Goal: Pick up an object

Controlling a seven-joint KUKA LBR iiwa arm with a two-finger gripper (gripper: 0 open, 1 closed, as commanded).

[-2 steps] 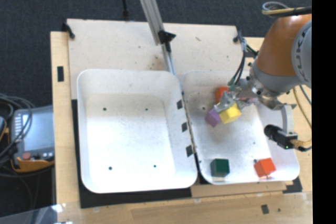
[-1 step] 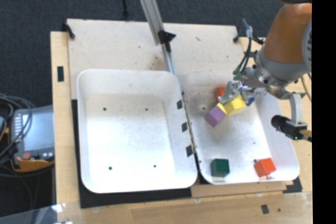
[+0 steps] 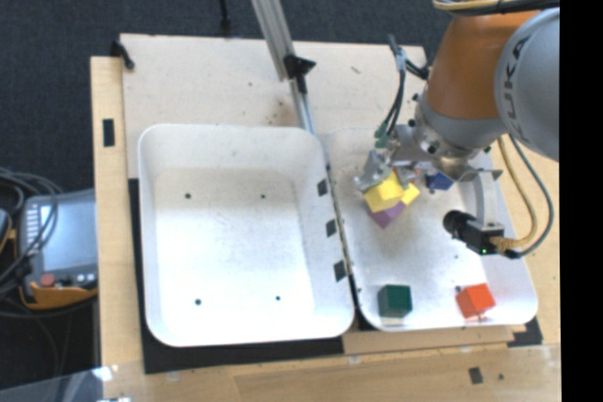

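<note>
Starting at the near edge of the desk (image 3: 283,372), the right bin (image 3: 424,320) keeps two loose pieces along its front wall: a green block (image 3: 395,300) near the divider and an orange block (image 3: 475,300) toward the right corner, well apart from each other and from the arm, so neither looks like the present target. The left bin (image 3: 236,235) lies beside it, its floor bare apart from a few dark specks. Further back in the right bin, the hand (image 3: 391,182) hangs from the grey and orange arm (image 3: 476,61), which reaches in from the right and leans over the bin's middle. Directly under the hand sits a yellow block (image 3: 384,195), with a purple block (image 3: 384,217) touching it on the near side (the two overlap in this slanted view, so I cannot tell whether one rests on the other). The yellow block seems the piece being tried for, since the hand is right at it. Whether the hand is open, closed or actually gripping the yellow block cannot be told from here, because the wrist body covers that spot. Beyond the bins, a slanted metal rail (image 3: 268,5) stands at the back of the desk.
</note>
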